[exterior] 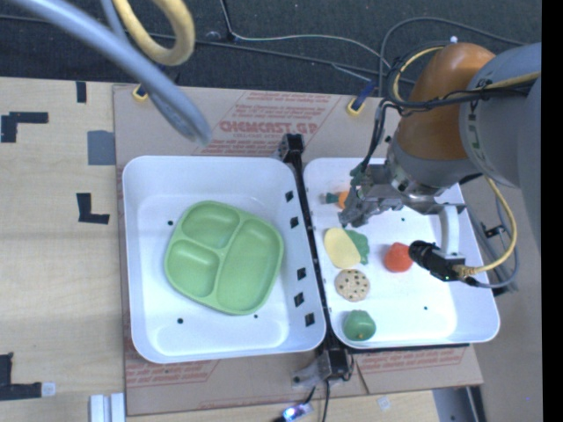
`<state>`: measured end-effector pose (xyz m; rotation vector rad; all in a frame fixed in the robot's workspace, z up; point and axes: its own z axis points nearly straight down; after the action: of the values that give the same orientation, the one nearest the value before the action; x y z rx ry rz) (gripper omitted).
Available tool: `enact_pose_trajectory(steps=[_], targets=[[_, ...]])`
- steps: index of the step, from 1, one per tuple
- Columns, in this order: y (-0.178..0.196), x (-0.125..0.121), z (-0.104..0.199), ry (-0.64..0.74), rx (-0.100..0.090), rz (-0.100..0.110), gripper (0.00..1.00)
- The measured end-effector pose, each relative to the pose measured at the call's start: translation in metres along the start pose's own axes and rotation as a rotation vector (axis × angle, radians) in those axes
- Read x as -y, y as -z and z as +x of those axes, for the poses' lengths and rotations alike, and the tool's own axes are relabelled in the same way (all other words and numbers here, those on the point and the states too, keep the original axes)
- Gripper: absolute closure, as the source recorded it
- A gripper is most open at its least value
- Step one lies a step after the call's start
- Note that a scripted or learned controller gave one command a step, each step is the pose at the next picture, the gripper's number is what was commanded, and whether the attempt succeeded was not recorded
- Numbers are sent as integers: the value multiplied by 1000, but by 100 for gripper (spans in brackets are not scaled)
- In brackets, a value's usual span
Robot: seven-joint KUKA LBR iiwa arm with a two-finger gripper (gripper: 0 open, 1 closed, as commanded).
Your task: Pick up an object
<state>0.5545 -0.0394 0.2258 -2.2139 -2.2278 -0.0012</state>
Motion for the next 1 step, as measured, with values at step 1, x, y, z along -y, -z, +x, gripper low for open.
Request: enact_pose_trajectory(steps=[1], targets=[[-11,-20,51,0,1,1,100]])
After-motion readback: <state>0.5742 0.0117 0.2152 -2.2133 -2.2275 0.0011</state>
